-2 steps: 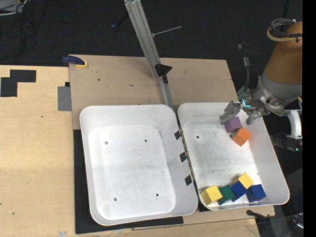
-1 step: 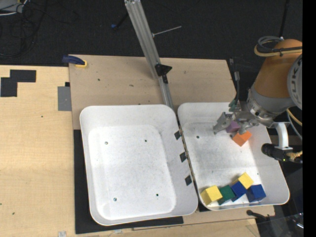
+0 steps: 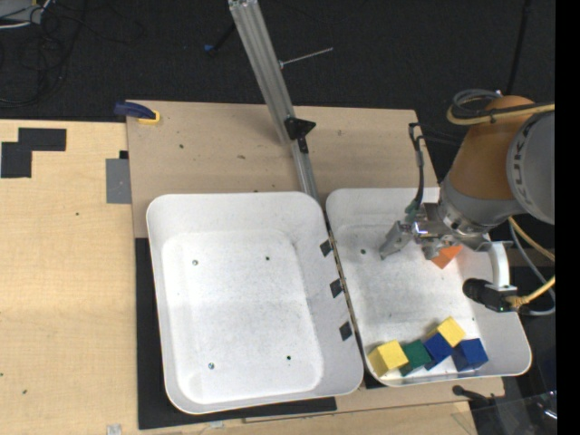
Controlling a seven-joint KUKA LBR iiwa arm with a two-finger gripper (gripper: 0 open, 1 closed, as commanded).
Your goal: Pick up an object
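Nearest the camera, below the fingers: small cubes bunched in the right white plastic bin's [image 3: 362, 208] front corner.
Yellow cube [image 3: 391, 356], green cube [image 3: 417, 355], two blue cubes [image 3: 443, 343] and [image 3: 468, 353], touching in a row, probably slid there against the rim. Farther back, grey two-finger gripper [image 3: 405, 235] low over the bin floor, fingers spread, nothing between them; small orange block [image 3: 443, 257] just behind, beside the wrist, likely the intended pick. Left white bin [image 3: 181, 216] well apart.
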